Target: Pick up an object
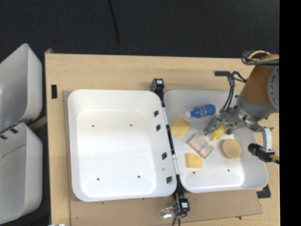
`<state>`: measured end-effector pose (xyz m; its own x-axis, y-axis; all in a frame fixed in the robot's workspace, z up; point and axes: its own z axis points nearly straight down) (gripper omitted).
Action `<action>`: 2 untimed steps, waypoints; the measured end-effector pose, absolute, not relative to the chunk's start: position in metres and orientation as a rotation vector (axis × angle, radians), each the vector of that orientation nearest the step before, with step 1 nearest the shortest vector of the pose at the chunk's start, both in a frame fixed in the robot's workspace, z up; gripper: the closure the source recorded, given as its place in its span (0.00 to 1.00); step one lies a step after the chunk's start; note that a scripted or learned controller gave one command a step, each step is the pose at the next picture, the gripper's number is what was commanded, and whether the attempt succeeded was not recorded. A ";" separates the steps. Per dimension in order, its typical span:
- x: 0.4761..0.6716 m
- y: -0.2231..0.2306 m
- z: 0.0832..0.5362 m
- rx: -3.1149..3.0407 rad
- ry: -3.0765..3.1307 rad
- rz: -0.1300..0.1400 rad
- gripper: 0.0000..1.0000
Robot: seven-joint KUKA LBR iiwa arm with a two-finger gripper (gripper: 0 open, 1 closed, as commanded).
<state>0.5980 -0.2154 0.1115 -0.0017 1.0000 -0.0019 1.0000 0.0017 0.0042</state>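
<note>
Pale wood bench (117, 72) carries two white bins, and the right bin (249, 178) holds the clutter: a blue bottle (202, 111), a yellow sponge (180, 127), a patterned packet (201, 145), a yellow block (194, 161) and a tan round disc (231, 148). The gripper (220, 126) hangs near that bin's middle, just above a small yellow piece (217, 134) lying slantwise toward the bin's back right corner, directly beneath the gripper. Whether the gripper is released or clenched cannot be told.

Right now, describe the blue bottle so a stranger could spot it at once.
Start at the right bin, the one that the arm reaches into. Near its far wall lies the bottle, on its side, left of the claw. It is the sole blue thing there; its neighbours are yellow, tan or patterned.
</note>
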 end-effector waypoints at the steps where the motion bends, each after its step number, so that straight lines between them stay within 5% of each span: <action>1: 0.656 -0.120 0.135 2.208 2.232 0.007 0.00; 2: 0.668 -0.115 0.111 2.239 2.224 -0.027 0.00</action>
